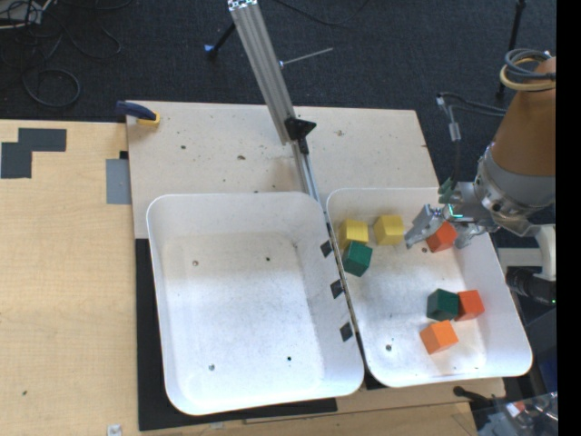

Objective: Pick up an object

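Claw (442,232) hangs over the upper right part of the right bin (508,352), its grey fingers (419,228) closed around a red-orange block (442,237) that shows between them. The arm (526,143) comes in from the right, orange band above the wrist. Two yellow blocks (372,231) sit side by side near that bin's upper left, with a green block (358,258) touching the left one from below. Lower down, a dark green block (443,304) and a red block (470,304) touch each other, and an orange block (439,336) lies just beside them, toward the near rim. The left bin (182,243) sits beside the right one on the worktop (209,148). A metal bar (268,71) slants up from between the bins.
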You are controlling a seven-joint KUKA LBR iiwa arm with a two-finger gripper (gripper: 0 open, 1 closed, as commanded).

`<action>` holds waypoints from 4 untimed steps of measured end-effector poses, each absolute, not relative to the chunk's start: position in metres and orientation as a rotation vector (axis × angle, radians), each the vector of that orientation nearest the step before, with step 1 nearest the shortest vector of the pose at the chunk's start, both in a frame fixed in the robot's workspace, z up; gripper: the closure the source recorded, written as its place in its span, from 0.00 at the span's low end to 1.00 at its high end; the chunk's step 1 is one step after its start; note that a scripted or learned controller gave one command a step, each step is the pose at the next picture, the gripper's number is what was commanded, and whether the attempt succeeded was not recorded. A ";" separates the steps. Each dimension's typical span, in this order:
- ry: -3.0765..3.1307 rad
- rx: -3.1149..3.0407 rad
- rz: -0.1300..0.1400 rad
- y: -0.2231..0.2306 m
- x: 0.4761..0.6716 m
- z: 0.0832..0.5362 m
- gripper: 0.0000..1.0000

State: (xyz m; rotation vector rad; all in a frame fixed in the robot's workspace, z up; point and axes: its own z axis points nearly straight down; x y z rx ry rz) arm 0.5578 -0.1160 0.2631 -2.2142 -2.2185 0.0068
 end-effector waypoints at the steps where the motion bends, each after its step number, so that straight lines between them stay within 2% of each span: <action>1: -2.219 -2.220 0.002 -0.117 0.558 0.265 0.00; 3: -2.214 -2.217 0.009 -0.122 0.564 0.152 0.00; 4: -2.218 -2.223 0.001 -0.118 0.567 0.092 0.00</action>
